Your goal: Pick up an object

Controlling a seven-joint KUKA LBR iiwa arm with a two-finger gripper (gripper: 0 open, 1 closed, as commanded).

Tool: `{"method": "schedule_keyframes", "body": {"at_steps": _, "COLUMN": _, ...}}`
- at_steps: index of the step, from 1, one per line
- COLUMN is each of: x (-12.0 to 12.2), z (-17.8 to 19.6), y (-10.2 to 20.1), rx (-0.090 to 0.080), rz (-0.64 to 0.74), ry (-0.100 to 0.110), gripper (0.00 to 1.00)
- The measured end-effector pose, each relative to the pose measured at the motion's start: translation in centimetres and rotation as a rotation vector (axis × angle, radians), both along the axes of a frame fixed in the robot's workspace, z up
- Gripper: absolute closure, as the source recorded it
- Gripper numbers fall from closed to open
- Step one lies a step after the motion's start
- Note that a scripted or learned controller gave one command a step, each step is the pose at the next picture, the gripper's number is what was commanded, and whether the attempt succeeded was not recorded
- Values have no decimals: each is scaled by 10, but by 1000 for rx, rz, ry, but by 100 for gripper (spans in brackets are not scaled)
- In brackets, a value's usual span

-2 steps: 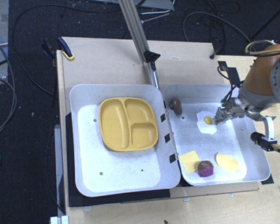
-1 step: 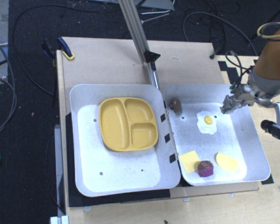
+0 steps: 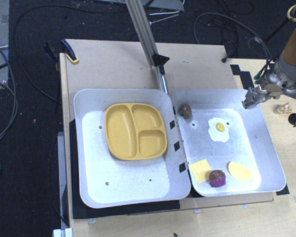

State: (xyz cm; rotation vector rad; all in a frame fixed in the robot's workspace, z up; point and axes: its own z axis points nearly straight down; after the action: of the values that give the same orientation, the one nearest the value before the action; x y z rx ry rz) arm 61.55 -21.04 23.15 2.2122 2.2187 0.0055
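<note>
The right bin (image 3: 259, 132) holds a fried egg (image 3: 219, 129), a brown lump (image 3: 185, 111) near its back left corner, a yellow cheese square (image 3: 201, 170), a purple piece (image 3: 217, 178) and a yellow oval slice (image 3: 240, 172). My gripper (image 3: 250, 101) hangs over the bin's back right rim, to the right of the egg and apart from every object. Nothing shows between its fingers.
A yellow divided plate (image 3: 135, 131) lies in the left bin (image 3: 89, 177). A slanted metal pole (image 3: 143, 26) rises behind the bins. Small items (image 3: 283, 108) rest on the bench right of the right bin. Cables run over the dark floor around the bench.
</note>
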Motion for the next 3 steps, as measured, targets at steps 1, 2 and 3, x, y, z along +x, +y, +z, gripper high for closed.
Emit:
{"method": "schedule_keyframes", "body": {"at_steps": 1, "x": 1, "z": 45, "y": 0, "rx": 1, "rz": 0, "ry": 2, "gripper": 100}}
{"method": "schedule_keyframes", "body": {"at_steps": 2, "x": -14, "z": 46, "y": 51, "rx": 5, "rz": 3, "ry": 9, "gripper": 100}}
{"method": "schedule_keyframes", "body": {"at_steps": 3, "x": -25, "z": 28, "y": 104, "rx": 5, "rz": 4, "ry": 11, "gripper": 100}}
